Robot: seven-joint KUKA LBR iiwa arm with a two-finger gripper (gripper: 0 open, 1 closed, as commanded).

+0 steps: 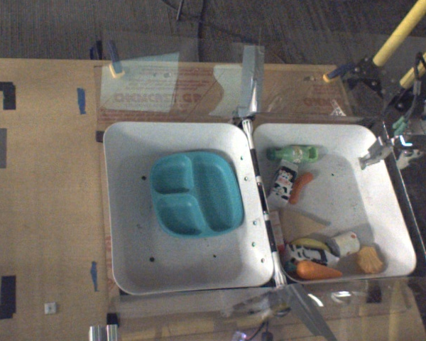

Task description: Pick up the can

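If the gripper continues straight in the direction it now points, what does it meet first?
The gripper sits at the right bin's upper right edge and seems to point left and down. It would probably first meet the bare floor of the right bin; the green bottle lies farther left. Depth is unclear.

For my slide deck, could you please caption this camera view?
Gripper at right white bin's far edge; small white can lies near front corner; teal divided plate fills left white bin.
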